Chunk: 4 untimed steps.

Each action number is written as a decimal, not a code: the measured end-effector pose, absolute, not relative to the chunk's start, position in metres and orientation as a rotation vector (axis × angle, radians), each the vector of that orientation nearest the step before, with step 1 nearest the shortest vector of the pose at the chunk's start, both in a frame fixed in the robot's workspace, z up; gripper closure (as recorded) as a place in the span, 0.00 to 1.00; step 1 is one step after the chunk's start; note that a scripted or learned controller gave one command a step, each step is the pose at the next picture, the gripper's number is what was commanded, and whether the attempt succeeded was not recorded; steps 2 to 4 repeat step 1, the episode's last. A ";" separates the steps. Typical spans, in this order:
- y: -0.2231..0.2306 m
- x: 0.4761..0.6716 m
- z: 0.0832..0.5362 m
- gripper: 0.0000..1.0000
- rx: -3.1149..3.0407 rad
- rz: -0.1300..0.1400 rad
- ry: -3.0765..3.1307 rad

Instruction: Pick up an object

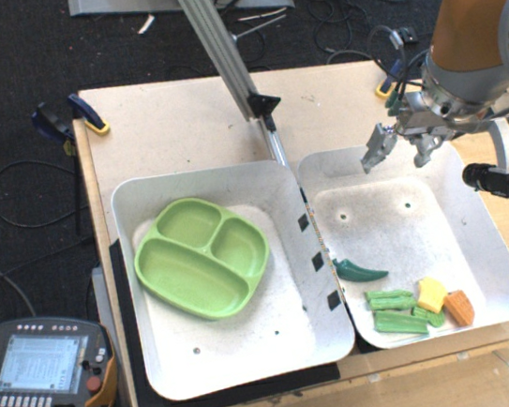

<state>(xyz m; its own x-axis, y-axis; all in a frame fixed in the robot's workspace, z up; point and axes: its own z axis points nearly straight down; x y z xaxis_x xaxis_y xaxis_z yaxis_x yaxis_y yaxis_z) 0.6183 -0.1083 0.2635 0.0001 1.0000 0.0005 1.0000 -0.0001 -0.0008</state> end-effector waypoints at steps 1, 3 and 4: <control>-0.129 0.624 0.092 0.00 -2.222 0.002 -2.220; -0.129 0.624 0.092 0.00 -2.222 0.002 -2.220; -0.129 0.624 0.092 0.00 -2.222 0.002 -2.220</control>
